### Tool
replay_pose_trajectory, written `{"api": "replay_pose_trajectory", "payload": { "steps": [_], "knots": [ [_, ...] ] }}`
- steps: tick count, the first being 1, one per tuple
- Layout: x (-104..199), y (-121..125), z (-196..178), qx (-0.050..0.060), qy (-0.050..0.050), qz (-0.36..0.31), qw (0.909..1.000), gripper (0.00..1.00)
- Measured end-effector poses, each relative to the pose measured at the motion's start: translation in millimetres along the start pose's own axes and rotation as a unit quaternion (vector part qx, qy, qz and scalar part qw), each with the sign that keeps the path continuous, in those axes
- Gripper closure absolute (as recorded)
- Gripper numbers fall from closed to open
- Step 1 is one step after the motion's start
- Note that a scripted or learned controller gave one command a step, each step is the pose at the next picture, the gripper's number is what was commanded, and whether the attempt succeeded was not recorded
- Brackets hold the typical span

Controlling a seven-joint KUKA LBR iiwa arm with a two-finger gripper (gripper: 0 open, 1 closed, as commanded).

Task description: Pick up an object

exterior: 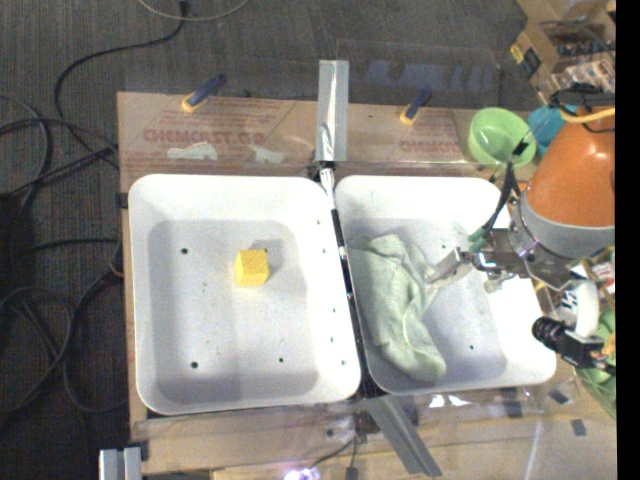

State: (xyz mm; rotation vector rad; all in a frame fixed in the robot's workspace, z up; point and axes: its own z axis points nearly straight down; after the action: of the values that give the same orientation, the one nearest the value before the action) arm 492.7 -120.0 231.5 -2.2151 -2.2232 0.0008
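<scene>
Grey arm with orange band reaches in from the right over the right-hand shallow white bin (520, 363); its metal two-finger gripper (447, 266) sits low there, fingers pointing left, their state too blurred to tell. Crumpled pale green cloth (400, 303) lies in the left half of that bin, its upper right edge just beside the fingertips, contact unclear. Small yellow cube (252, 267) sits alone in the left-hand shallow white bin (160, 368), well apart from the fingers.

Grey arm (560, 230) with orange band (578, 173), black cable.
</scene>
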Motion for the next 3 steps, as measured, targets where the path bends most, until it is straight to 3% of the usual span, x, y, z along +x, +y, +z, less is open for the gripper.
{"api": "replay_pose_trajectory", "payload": {
  "steps": [1,2,3],
  "knots": [
    [17,42,-13,-0.001,0.0,0.017,0.9999,0.0],
    [-14,70,-112,-0.002,-0.002,0.044,0.999,0.0],
    [75,111,4,0.001,-0.001,0.051,0.9987,0.0]
  ]
}}
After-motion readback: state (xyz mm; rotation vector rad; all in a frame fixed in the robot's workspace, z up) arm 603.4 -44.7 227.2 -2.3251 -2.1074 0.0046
